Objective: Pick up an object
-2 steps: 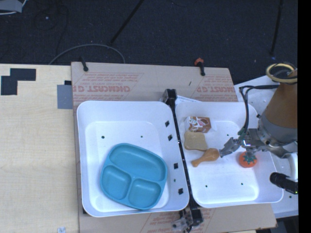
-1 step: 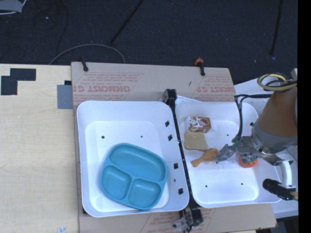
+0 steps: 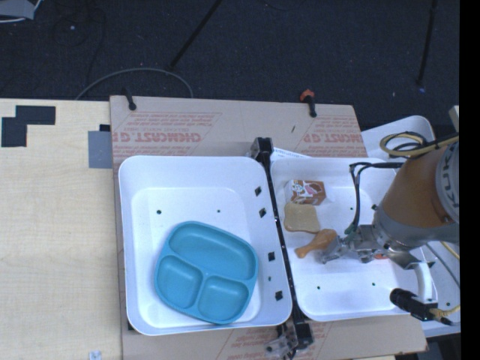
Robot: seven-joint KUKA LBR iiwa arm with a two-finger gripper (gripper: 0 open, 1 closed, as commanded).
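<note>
The counter [image 3: 52,223] is pale wood on the left, with a cardboard sheet [image 3: 225,130] lying under both bins. The left bin [image 3: 139,175] holds a blue divided plate [image 3: 206,272], three compartments facing up, sitting toward the bin's 5 o'clock corner and slightly turned. A black divider [image 3: 274,231] runs between the two bins.

In the right bin [image 3: 337,306], three small things cluster in the 10 o'clock part. A brown and white packet [image 3: 307,192] lies nearest the far wall. At its 6 o'clock, touching or nearly so, is a tan slice like toast [image 3: 301,218]. At 5 o'clock from the slice lies an orange-brown drumstick-shaped toy [image 3: 317,242], its thin end pointing toward 8 o'clock.

The pincer [image 3: 334,252] sits low in the right bin at 3 o'clock of the drumstick toy, just beside its thick end. Whether its tips are wide or narrow I cannot tell, nor whether they touch the toy. The grey arm with its orange band [image 3: 420,193] reaches in from 3 o'clock.
</note>
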